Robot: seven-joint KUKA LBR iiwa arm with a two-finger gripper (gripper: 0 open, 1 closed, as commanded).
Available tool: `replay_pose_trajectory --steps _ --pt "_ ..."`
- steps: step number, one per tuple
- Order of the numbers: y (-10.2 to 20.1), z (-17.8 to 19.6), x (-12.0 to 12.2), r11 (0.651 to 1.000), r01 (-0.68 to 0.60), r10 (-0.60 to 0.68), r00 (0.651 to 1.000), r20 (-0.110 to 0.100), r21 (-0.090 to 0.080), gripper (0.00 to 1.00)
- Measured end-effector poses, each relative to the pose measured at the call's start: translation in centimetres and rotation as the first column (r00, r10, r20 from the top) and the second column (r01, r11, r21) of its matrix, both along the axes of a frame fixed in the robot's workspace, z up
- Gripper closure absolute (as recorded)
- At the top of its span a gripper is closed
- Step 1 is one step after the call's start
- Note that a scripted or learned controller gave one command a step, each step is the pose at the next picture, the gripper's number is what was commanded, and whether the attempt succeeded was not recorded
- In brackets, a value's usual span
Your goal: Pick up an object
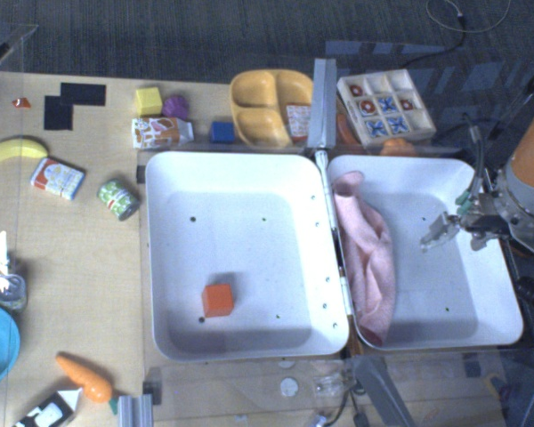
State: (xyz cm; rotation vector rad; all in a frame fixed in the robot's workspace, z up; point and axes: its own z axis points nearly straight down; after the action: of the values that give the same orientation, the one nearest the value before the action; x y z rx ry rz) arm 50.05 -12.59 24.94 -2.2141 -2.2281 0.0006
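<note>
Orange block [218, 300] in left bin [249, 172]

- Pretty clearly a robotics lab: two white bins [249, 172] sit side by side on a wooden bench [62, 265]
- Toy props scattered around: banana [13, 152], carrot [84, 377], tic-tac-toe board [385, 105]
- Loose cable [467, 16] on grey carpet [205, 16]

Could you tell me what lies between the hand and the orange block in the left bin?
In the camera view, a pink cloth lies between the hand and orange block.
</note>
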Motion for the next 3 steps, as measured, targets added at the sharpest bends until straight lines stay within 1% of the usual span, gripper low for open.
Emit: replay_pose_trajectory --steps 1,2,3 --pt "0.1 -10.8 4.6 0.996 -0.084 0.084 0.996 -0.001 0.001 0.0" --pt "2.8 -15.9 8.4 0.997 -0.078 0.078 0.997 0.015 -0.003 0.0" --pt "1.2 -13.1 17.1 0.98 -0.198 0.198 0.98 0.007 -0.002 0.0"
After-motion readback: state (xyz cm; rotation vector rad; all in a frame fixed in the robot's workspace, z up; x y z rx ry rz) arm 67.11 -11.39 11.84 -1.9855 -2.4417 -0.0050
